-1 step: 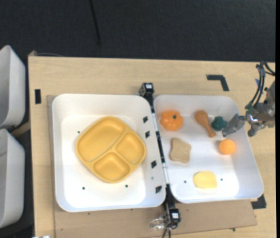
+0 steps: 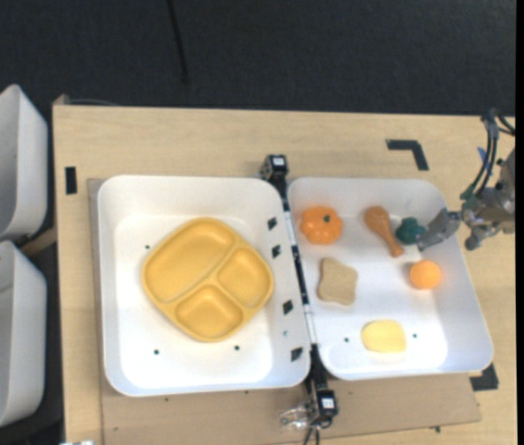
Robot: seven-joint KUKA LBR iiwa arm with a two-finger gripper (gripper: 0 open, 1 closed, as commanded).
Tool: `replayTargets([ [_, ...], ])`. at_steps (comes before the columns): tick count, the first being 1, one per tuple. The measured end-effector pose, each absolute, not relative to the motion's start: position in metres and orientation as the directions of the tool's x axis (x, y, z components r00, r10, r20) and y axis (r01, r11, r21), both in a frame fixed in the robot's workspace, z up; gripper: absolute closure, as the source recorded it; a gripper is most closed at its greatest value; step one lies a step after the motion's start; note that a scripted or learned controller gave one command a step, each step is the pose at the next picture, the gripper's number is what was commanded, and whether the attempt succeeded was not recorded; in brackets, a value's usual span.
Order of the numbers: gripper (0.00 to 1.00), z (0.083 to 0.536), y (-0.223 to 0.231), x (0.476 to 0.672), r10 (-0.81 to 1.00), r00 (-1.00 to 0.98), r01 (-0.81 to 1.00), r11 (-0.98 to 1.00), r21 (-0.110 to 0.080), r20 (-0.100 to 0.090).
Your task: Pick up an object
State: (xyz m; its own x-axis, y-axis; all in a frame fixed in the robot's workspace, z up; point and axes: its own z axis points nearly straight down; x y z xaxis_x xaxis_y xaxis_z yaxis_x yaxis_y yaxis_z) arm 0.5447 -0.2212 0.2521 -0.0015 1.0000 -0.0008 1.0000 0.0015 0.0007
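While gripper [image 2: 458, 231] hovers at right bin [image 2: 447, 355] edge, fingers spread, holding nothing; orange ball [image 2: 425, 274] nearby; pick not yet done.

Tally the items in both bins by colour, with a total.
Orange: 2, the toy pumpkin and the small orange ball
Yellow: 2, the divided plate and the yellow oval piece
Tan or brown: 2, the bread slice and the drumstick
Teal: 1, a small teal object
Total: 7

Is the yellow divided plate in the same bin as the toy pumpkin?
No. The yellow divided plate lies in the left bin, while the pumpkin sits in the right bin.
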Motion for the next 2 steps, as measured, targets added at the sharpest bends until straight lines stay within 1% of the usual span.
replayTargets([
  [1, 0.00, 0.195, -0.226, 0.553, 1.000, 0.001, 1.000, -0.001, -0.002, -0.002],
  [2, 0.00, 0.148, -0.226, 0.561, 1.000, 0.001, 1.000, -0.001, -0.003, -0.002],
])
